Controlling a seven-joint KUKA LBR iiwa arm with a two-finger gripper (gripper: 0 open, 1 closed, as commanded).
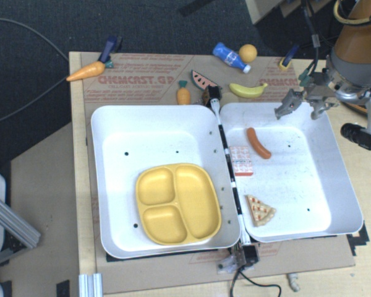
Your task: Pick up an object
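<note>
In the right-hand bin (334,184), three candidates lie well apart: a toy sausage (258,143) toward the far side, lying at a slant; a small red-and-white packet (240,160) hard against the wall shared with the left bin (111,135); and a pizza slice (260,210) toward the near side. The sausage looks the best choice, being nearest the gripper (304,104) and having bare floor all round it. The gripper hangs over the bin's far rim, its fingers (287,106) spread apart with nothing between them. To do the grasp well, I would bring it toward the bin's middle, turn the wrist so the fingers straddle the sausage across its short width, not along its length, then descend until the tips nearly meet the floor before closing. A rounded toy may roll or squirt out, so centring matters. The packet, flat against the wall, would be awkward. The left bin holds a yellow divided plate (178,203); a banana (247,90), bottle (230,57) and carrot (86,72) lie on the desk (62,159) beyond.
</note>
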